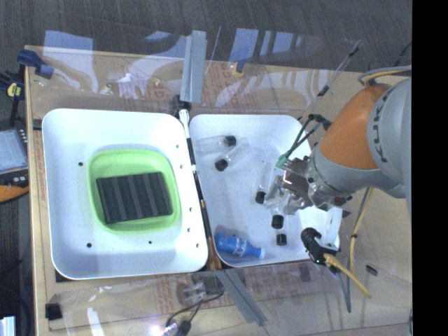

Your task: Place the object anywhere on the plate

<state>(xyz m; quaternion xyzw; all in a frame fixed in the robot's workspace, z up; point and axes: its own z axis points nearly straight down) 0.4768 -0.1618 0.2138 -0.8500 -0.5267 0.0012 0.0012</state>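
Green plate (133, 219) in left bin (63, 187)

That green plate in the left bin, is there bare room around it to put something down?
Yes. The left bin has bare white floor all round the green plate, widest above it and on its left. The right bin is crowded: clear bottles, a blue bottle and the claw.

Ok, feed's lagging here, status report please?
Gripper low in right bin among clear vials, fingers unreadable. Blue bottle lying at front edge. Green plate in left bin, bare.
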